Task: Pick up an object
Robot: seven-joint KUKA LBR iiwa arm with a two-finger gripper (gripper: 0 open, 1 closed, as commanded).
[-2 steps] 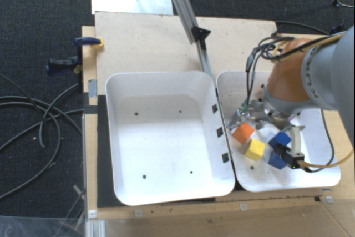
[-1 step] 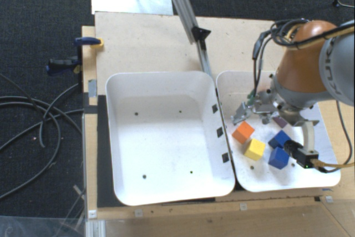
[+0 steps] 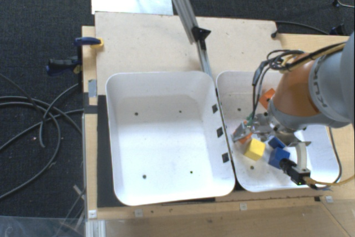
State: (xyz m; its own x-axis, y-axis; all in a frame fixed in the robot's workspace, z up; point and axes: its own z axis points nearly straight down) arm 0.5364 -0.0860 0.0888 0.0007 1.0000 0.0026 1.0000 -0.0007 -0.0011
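The bench (image 3: 183, 44) carries 2 white bins side by side. The left bin (image 3: 166, 136) shows only bare floor. The right bin (image 3: 233, 91) holds the objects and has the arm (image 3: 321, 91) over it, reaching in from the right and covering much of its middle.

Low in the right bin, the pincer (image 3: 249, 130) sits among a small cluster. A yellow block (image 3: 255, 149) lies just below and beside it. A blue block (image 3: 277, 156) is just right of the yellow one, partly under the wrist. An orange piece (image 3: 268, 95) shows further up, near the cables. Something orange also peeks out right at the pincer tip, too small to name.

Whether the pincer is released or clenched cannot be told; its tip is a grey blur against the clutter.

By my reading, the step in hand is the descent onto the pile, with nothing clearly secured. The next move calls for settling on 1 target, most likely the yellow block, as it lies in the clear. The grip must be centred on it before any lift. The crowding blue block may jam the grasp.
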